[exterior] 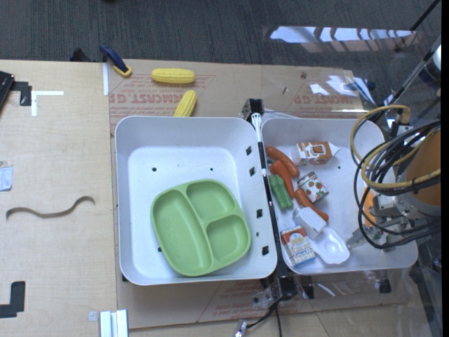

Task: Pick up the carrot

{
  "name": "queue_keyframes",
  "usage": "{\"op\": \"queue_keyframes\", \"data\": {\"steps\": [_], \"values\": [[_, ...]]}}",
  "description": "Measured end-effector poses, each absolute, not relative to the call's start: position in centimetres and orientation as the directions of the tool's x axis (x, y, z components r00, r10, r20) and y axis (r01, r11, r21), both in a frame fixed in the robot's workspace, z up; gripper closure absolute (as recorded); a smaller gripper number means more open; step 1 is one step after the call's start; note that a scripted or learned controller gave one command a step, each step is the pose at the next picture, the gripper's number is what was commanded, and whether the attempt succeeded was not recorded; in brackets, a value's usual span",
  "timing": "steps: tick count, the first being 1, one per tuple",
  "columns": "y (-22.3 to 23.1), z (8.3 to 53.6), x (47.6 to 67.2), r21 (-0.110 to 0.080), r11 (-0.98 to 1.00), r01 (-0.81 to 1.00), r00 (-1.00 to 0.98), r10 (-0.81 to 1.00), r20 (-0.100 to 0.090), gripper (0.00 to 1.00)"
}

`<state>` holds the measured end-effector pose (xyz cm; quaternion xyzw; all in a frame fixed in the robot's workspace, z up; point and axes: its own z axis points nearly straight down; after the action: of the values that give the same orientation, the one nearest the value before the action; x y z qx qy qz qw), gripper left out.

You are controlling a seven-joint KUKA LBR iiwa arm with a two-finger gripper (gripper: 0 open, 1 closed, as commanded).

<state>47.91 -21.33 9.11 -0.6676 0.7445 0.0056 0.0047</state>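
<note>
The hand (375, 225) hangs low at the right bin's (351, 135) right side, its grip impossible to tell. The carrot (283, 163) lies by the divider, untouched; the approach is still ahead, calling for a leftward reach.

Red block lettering runs along the cardboard sheet (231, 93) under the bins, printed upside down from here, something like "GR…ZT…", too broken up to make out as a word. The small cartons (313, 152) in the right bin carry printed labels, all too tiny to read.
</note>
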Motion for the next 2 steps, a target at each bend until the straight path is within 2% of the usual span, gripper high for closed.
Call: {"op": "queue_keyframes", "data": {"steps": [1,2], "values": [[-21.24,9.09,47.90,0.001,-0.018,-1.000,0.018,-1.000,-0.016,0.00],[-21.24,9.09,47.90,0.001,-0.018,-1.000,0.018,-1.000,-0.016,0.00]]}}
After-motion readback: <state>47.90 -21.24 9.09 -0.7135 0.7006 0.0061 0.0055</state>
